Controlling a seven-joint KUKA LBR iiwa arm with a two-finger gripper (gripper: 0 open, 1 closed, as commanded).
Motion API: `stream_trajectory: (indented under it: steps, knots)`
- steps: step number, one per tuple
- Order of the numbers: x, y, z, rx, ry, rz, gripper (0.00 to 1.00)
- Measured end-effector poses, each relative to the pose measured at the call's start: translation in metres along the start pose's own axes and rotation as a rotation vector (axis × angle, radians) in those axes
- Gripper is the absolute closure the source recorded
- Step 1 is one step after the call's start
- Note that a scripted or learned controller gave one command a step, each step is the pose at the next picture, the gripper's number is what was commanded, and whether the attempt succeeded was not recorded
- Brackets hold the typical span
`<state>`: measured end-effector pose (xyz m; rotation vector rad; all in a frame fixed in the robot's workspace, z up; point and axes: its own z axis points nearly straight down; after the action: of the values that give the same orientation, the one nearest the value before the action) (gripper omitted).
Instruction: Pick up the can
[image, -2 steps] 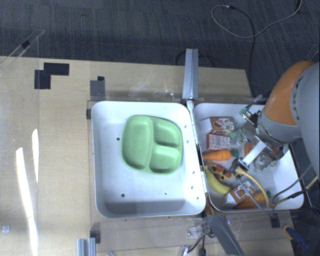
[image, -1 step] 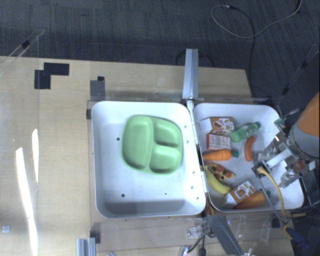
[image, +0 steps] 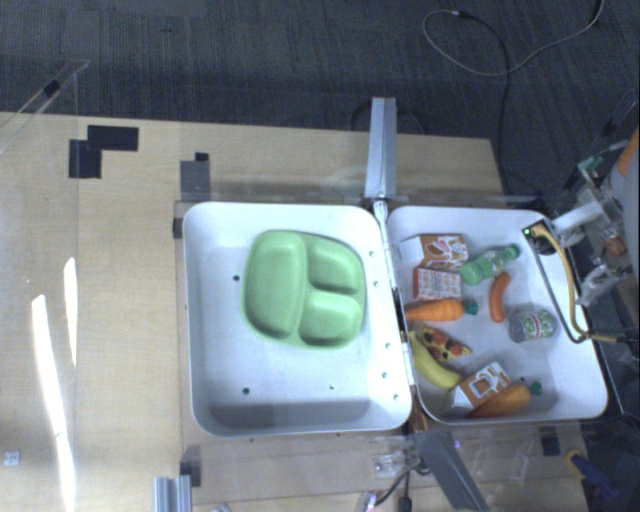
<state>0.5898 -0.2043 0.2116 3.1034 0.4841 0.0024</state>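
Though blurry, can (image: 532, 325) seemingly sideways, left-right.

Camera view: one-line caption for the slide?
Small grey-green can lies among toy food in the right white bin; green divided plate fills the left bin; arm at right edge.

A: How many white bins are there?
B: Two. A left bin (image: 210, 330) and a right bin (image: 580, 385).
A: How many green trays?
B: One green tray (image: 303, 287).
A: And cans?
B: One can (image: 532, 325).
A: Carrots?
B: Two. One carrot (image: 436, 311) by the boxes and another carrot (image: 503, 402) down low.
A: Little boxes?
B: Three: one box (image: 444, 248), a second box (image: 436, 283), a third box (image: 483, 382).
A: Anything more?
B: One banana (image: 430, 362), one green bottle (image: 490, 265), one sausage (image: 498, 297).
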Motion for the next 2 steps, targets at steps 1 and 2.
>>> stream_trajectory:
  steps: [1,2]
  knots:
    - [-0.043,-0.014,0.118,0.003,-0.001,-0.154,0.0]
    - [0.005,0.002,0.023,0.0,0.002,0.1,0.0]
